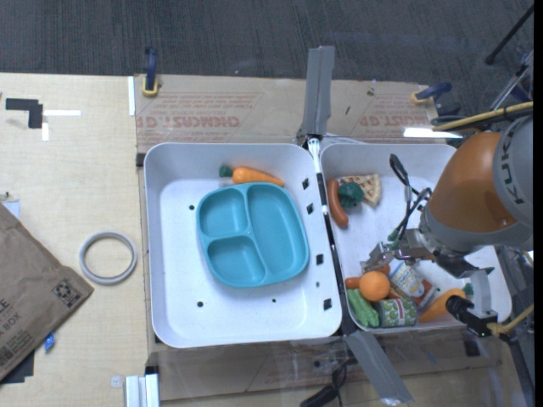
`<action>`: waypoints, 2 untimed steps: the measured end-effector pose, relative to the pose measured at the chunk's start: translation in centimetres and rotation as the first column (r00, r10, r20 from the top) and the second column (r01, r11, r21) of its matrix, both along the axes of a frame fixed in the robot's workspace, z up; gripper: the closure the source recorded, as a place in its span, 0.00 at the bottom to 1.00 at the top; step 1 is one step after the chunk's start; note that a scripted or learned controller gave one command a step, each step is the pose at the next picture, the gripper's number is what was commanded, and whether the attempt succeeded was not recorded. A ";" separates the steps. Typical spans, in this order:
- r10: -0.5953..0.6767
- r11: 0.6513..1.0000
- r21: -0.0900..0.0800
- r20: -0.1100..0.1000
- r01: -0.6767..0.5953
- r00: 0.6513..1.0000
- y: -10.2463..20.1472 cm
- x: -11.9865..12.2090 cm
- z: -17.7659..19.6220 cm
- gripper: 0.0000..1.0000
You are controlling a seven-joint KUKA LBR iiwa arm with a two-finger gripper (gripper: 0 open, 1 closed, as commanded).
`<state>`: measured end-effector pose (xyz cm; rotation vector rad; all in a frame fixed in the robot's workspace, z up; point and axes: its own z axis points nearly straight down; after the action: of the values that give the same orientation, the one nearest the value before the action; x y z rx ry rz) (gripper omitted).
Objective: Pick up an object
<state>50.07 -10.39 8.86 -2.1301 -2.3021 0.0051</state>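
Fingers [383, 257], their state unclear from here, hover over an orange [373, 286] in the right bin [441, 155].

A robotics lab: clamped cardboard [254, 104] on a bench [68, 193], two white bins [161, 227], carpet floor [212, 15]

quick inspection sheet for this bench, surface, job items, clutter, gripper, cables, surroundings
surface: wooden bench bearing left bin and right bin
job's things: blue divided plate and carrot in the left bin; pizza slice, hot dog, orange, green can in the right bin
clutter: tape ring, cardboard box, both on the bench left of the bins
grippers: gripper low over the right bin's pile, above the orange
cables: black cable at the front edge
surroundings: dark carpet, clamp
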 end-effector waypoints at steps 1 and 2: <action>-0.004 1.000 -0.001 -0.002 0.004 1.000 -0.2 0.1 0.6 1.00; -0.004 1.000 -0.001 -0.002 0.004 1.000 -0.2 0.1 0.6 0.00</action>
<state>50.17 -10.57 9.50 -2.1340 -2.2970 0.0081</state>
